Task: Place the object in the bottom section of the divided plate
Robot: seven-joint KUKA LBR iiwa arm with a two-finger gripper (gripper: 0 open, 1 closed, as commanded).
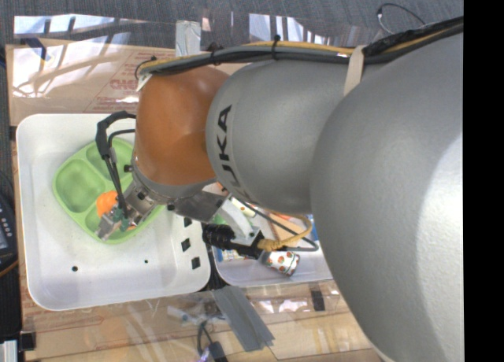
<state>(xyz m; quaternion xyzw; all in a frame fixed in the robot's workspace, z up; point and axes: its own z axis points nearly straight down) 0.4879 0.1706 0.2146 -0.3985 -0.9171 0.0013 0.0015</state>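
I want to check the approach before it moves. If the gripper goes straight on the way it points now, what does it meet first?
The gripper points down at the green divided plate. First it would probably meet the orange object just by its tip, or the plate under it; depth is unclear from this slant.

Bench (71, 77) bears two white bins (47, 274), cardboard sheet (94, 85).

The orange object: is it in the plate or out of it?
In: the orange object lies on the green divided plate, beside the gripper.
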